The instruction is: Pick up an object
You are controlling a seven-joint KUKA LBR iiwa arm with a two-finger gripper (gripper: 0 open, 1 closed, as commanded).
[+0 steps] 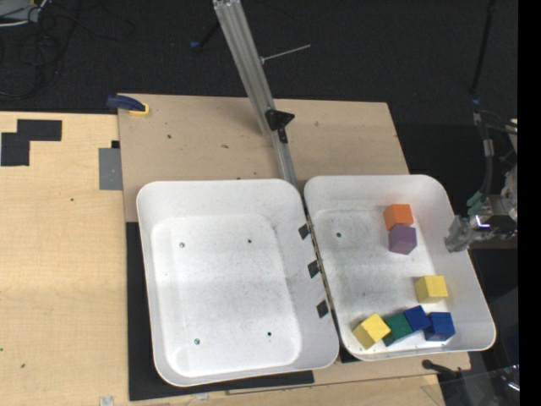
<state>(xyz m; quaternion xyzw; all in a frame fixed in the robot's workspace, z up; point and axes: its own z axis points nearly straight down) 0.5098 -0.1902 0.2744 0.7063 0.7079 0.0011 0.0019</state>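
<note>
Orange (398,216), purple (402,239), yellow (431,288) cubes in right bin (372,191)

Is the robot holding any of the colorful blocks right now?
No. The end effector sits just outside the right bin, and the blocks lie inside it, like the orange block and purple block.

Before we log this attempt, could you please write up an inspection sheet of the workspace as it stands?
Surface: wooden bench bearing a left bin and a right bin, side by side.
Job's things: in the right bin, orange cube, purple cube, yellow cubes, green cube, blue cubes.
Clutter: blue clamp on the bench's far corner.
End effector: outside the right bin's right rim, holding nothing seen.
Cables: some at top left.
Surroundings: slanted aluminium rail; dark floor.
</note>
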